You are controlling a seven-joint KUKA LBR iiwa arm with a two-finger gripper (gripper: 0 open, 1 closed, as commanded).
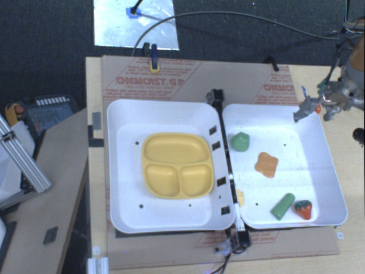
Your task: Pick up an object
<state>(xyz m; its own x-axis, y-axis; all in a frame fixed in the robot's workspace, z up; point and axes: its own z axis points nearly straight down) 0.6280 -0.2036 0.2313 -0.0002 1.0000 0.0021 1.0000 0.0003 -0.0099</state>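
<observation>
The right bin (pixel 319 153) holds a round green object (pixel 240 141), a flat orange piece (pixel 266 164), a green cylinder (pixel 282 206) and a red object with a green top (pixel 303 209). A small pale yellow piece (pixel 240 197) lies against the bin's left wall. My gripper (pixel 315 111) hangs over the bin's far right corner, above and to the right of all of these. Its fingers are spread open with nothing between them.
In the left bin (pixel 122 153) lies a yellow three-compartment tray (pixel 177 165). A black divider with clips (pixel 222 153) runs between the bins. A cable arcs across the dark floor behind the bench. A metal rail (pixel 23 158) lies at the far left.
</observation>
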